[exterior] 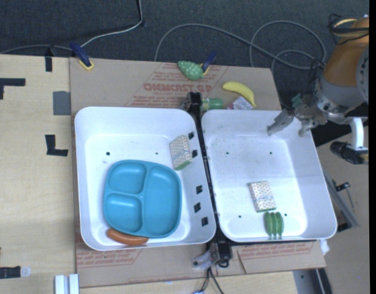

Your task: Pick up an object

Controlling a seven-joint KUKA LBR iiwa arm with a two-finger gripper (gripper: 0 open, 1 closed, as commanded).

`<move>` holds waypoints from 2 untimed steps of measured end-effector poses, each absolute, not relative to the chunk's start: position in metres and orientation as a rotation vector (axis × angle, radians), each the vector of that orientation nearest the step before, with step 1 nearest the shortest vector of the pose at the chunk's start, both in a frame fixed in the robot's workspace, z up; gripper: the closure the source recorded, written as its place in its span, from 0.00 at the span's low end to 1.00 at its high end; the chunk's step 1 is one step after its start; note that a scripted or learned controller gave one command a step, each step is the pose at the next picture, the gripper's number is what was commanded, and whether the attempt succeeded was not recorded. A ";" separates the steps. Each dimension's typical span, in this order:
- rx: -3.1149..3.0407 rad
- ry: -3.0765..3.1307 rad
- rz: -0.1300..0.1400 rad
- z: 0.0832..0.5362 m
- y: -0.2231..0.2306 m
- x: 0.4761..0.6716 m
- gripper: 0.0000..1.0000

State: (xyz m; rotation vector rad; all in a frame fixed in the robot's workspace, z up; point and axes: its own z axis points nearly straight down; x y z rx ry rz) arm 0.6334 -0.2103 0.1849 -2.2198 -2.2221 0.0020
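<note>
We saw two shallow white bins of smooth plastic with a faint sheen, the left bin (90, 164) and the right bin (298, 164), the right one speckled with fine dark marks on its floor. They sat on a matt brown cardboard sheet (157, 87) printed with red lettering, laid over a pale wood-grain bench top (29, 195). The blue divided plate (142, 198) looked like smooth, matt plastic. The orange sausage-shaped toy (127, 237), the yellow banana toy (239, 92) and the green ridged vegetable toy (274, 224) had a glossy plastic look. The arm's wrist (344, 66) showed glossy orange and dull grey metal-looking casing. The floor was dark, rough-looking carpet (237, 5).
</note>
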 end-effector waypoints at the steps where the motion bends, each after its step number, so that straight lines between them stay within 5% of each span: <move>1: -2.219 -2.219 0.003 0.116 -0.213 0.576 0.00; 2: -2.221 -2.223 -0.002 0.086 -0.142 0.527 0.00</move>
